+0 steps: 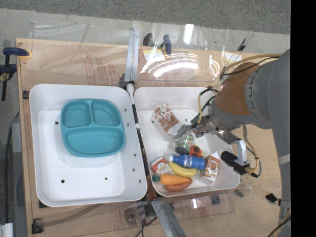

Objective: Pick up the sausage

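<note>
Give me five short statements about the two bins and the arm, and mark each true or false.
1. The teal divided plate lies in the left bin. True.
2. The banana lies in the left bin. False: it lies in the right bin, near its front edge.
3. The hand is over the right bin. True.
4. The blue bottle stands on the teal divided plate. False: it lies on its side in the right bin, just behind the banana.
5. The carrot lies at the back of the right bin. False: it lies at the front, beside the banana.
</note>
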`<action>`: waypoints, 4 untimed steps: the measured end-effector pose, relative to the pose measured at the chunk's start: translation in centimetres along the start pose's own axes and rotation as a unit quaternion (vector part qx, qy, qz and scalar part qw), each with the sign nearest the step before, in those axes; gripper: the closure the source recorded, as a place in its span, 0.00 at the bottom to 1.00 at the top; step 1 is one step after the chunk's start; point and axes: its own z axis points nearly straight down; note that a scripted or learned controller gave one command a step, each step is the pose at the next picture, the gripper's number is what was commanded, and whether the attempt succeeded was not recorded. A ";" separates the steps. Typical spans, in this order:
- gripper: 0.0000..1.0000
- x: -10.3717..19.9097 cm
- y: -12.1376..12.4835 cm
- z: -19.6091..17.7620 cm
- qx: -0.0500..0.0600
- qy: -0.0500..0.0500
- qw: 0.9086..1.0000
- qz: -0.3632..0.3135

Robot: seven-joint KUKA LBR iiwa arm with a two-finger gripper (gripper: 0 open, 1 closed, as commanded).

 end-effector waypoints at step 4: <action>1.00 -2.0 -9.7 1.0 -0.001 0.004 0.999 0.046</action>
